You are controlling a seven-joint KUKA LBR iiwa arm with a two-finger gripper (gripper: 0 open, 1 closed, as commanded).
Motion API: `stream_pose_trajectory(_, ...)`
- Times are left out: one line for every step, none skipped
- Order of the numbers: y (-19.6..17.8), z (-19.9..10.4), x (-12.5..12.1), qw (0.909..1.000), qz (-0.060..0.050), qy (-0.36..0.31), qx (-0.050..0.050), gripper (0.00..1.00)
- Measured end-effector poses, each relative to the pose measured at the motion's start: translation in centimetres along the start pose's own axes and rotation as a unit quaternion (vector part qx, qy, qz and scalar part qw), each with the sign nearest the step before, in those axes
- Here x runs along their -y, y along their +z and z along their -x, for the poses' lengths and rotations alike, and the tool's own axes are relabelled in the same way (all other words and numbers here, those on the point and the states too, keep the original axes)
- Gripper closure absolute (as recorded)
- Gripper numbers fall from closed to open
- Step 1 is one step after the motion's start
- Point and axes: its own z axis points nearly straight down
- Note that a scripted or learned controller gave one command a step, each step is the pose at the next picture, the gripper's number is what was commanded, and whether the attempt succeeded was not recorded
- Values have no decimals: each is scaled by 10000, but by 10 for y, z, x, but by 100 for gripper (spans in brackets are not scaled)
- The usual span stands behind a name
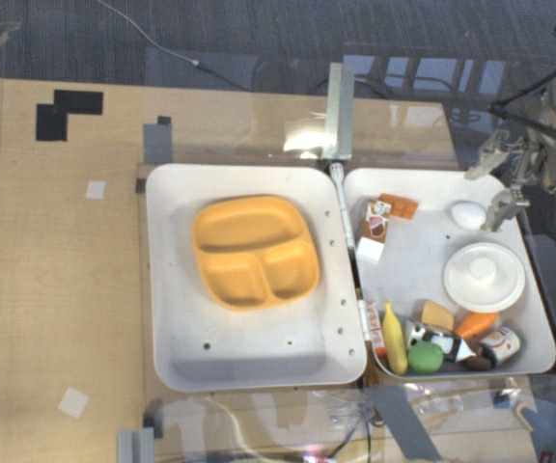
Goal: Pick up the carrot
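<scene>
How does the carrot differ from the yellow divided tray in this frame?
The carrot is small, deeper orange and tapered; the yellow divided tray is far larger, paler and split into three compartments. The carrot lies in the right bin, crowded among other items below the white round dish; the tray sits alone in the left bin. Both rest flat.

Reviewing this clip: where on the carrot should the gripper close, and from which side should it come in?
Grip the carrot across its exposed orange middle, coming straight down from above. It lies flat in the right bin, hemmed in by the white bowl, a tan block and small toys, so a sideways approach looks blocked. The gripper is near the bin's far right corner.
</scene>
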Motion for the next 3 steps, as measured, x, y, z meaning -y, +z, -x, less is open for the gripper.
stream_pose_trajectory(180, -54, 24, 9978, -8, -666, 28, 0)
stream_pose_trajectory(187, -105, 9, 9972, -24, -746, 68, 0)
stream_pose_trajectory(190, -4, -19, 9968, 3, -799, 45, 0)
